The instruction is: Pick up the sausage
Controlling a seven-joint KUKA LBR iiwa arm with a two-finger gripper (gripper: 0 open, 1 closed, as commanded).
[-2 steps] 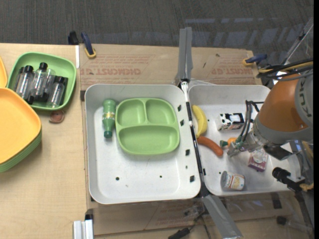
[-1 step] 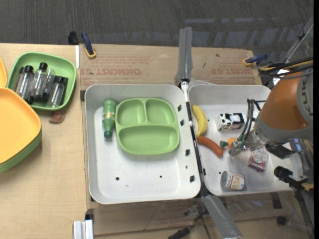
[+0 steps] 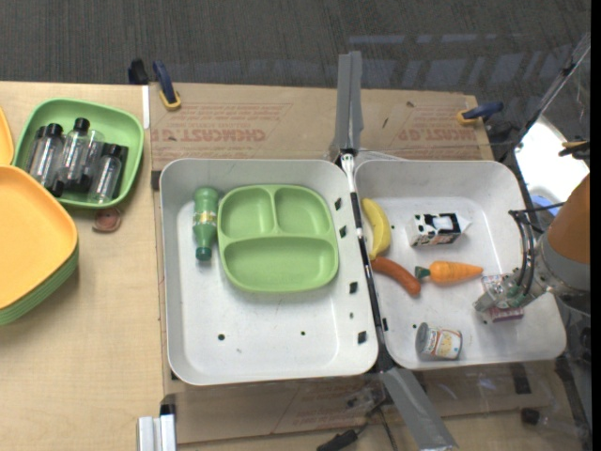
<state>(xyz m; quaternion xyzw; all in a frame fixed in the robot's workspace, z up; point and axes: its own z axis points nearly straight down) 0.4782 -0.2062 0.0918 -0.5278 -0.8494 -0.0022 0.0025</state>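
Sausage [image 3: 396,275]: one, right bin [image 3: 526,346], lower centre-right of frame, beside banana [image 3: 377,225]. Two white bins. One green divided plate [image 3: 278,238], left bin [image 3: 254,346]. One green bottle [image 3: 205,222]. One carrot [image 3: 451,272], carton [image 3: 438,229], can [image 3: 439,342]. Gripper [image 3: 502,297] at right edge; finger spread unreadable.

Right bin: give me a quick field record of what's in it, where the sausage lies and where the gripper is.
target: sausage, lying loose near the right bin's left wall
neighbours: banana just above it, carrot to its right
other contents: milk carton, can
gripper: at the bin's right side, beyond the carrot
grasp: sausage not held
left bin: green divided plate, green bottle
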